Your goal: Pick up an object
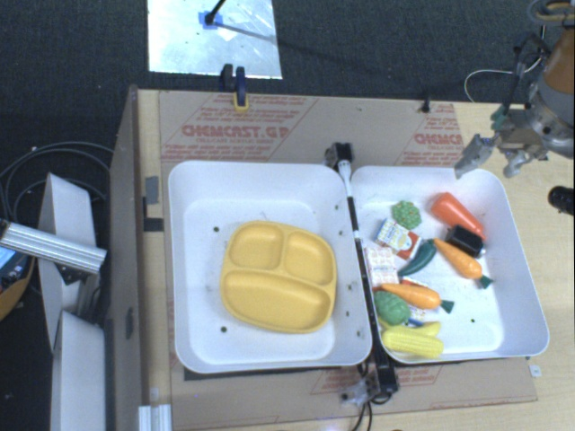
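- yellow three-compartment plastic plate (278, 277): smooth, matt
- two shallow white plastic bins (193, 241): smooth, slight sheen
- brown printed cardboard sheet (269, 124): matt
- square metal plate (211, 25): shiny

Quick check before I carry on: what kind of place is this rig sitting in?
Most likely a robotics lab test bench, not a kitchen. The food in the right white plastic bin is toy plastic, like the orange toy carrot; the yellow divided plastic plate sits in the other bin; loose black cables lie on dark carpet.

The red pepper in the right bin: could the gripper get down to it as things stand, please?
Probably yes. The gripper hangs open above the bin's far right corner, and the red pepper lies uncovered just below it; only a black block touches its near end.
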